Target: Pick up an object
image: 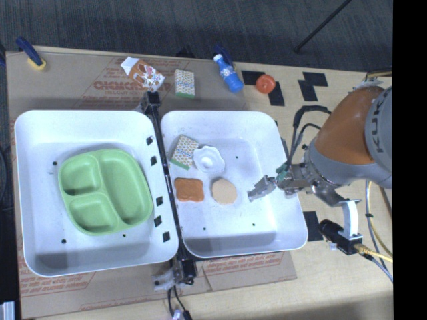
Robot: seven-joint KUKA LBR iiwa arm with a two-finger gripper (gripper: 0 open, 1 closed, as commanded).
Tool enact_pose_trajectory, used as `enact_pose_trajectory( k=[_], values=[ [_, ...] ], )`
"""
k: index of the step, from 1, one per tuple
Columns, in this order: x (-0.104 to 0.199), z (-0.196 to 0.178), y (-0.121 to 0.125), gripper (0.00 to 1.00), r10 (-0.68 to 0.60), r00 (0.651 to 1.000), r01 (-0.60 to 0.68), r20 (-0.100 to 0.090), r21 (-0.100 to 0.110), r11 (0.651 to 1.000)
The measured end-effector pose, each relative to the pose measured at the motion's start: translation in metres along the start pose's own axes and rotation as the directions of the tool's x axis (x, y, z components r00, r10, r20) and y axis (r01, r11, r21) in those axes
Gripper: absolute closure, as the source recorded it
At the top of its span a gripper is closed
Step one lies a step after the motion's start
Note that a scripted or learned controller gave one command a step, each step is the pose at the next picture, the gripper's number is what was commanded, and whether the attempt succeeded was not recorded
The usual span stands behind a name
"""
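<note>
- The tool (261, 188) hung inside the right bin (267, 235), toward that bin's right wall, with bare white floor under it and nothing between its fingers; whether those fingers stood wide or narrow could not be told from the slanted view.
- The likeliest targets lay in the right bin, left of the tool: a round tan cookie (224, 192) nearest, an orange-brown toast-like piece (189, 190) beyond it, a white fried-egg toy (207, 159) further back, and a green-and-white packet (183, 151) near the bin's left wall.
- These pieces looked flat and low; a descent from here would probably close on empty floor, since the tool sat beside the cookie, not above it.
- Even once centred, thin flat food toys would likely slip from the fingers, or be pushed along the smooth floor rather than gripped.
- The cookie and toast piece sat close together, so a grasp on one could nudge the other.
- The arm (347, 142) reached in across the right bin's right wall, its orange band bulking above the wrist, the tool pointing leftward and down.
- The green divided plate (105, 191) lay in the left bin (33, 245), well apart from the right bin's contents.
</note>
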State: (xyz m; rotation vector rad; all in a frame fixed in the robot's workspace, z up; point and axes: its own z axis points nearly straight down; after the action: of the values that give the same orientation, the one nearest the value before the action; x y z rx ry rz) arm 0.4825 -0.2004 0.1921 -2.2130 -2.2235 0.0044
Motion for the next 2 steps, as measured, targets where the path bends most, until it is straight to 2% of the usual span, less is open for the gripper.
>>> enact_pose_trajectory(
  k=[1, 2],
  values=[
    [0.029, 0.101, 0.008, 0.00, -0.003, 1.000, 0.003, 0.000, -0.001, 1.000],
    [0.021, 0.063, 0.064, 0.00, 0.000, 1.000, 0.000, 0.000, -0.004, 1.000]
  ],
)
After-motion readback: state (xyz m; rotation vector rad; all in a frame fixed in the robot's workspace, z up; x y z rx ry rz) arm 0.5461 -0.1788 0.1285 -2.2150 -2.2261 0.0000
